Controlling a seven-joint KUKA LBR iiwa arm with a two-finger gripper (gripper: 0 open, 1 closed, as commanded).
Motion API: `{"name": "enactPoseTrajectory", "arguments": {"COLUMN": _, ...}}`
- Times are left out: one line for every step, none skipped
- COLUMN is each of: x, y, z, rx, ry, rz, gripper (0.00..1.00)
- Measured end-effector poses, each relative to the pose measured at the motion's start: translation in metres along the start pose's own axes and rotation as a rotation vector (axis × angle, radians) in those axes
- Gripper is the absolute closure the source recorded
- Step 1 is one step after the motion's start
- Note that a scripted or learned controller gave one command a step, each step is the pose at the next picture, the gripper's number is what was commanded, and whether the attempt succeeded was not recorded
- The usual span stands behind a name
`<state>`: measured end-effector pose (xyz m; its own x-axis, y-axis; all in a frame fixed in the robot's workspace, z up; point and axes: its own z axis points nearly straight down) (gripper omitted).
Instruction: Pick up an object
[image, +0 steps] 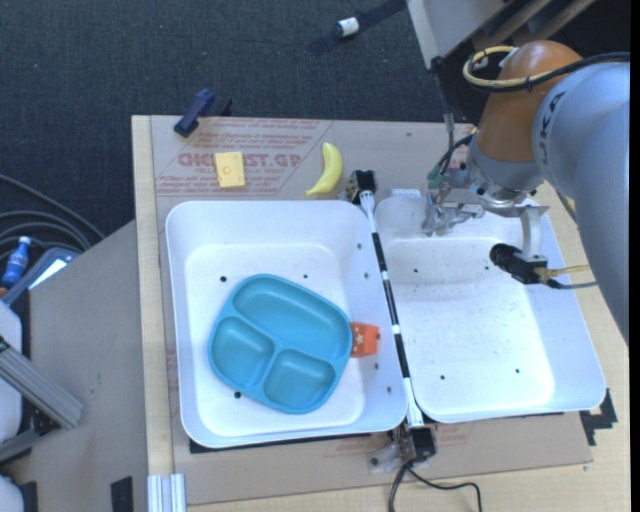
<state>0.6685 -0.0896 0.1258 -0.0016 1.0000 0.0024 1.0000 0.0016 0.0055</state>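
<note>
Your pickable things, the blue tray (281, 343) and orange block (364, 340) touching its right edge, sit in the left bin (190, 240). Gripper (441, 222) hangs over the right bin's (520, 395) far-left corner, well apart from both (likely probing there). Can't tell its state. Banana (325, 170) lies outside both bins on the board (265, 155).

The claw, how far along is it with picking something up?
Nothing looks picked up yet. The claw sits low over the far corner of the right bin, with no object seen in it. The blue divided plate and the small orange item lie in the left bin. The whole pick remains.
</note>
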Motion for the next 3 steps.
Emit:
{"name": "enactPoseTrajectory", "arguments": {"x": 0.0, "y": 0.0, "z": 0.0, "rx": 0.0, "ry": 0.0, "rz": 0.0, "gripper": 0.0}}
{"name": "enactPoseTrajectory", "arguments": {"x": 0.001, "y": 0.001, "z": -0.01, "rx": -0.002, "ry": 0.001, "rz": 0.0, "gripper": 1.0}}
{"name": "enactPoseTrajectory", "arguments": {"x": 0.0, "y": 0.0, "z": -0.01, "rx": -0.001, "ry": 0.001, "rz": 0.0, "gripper": 0.0}}
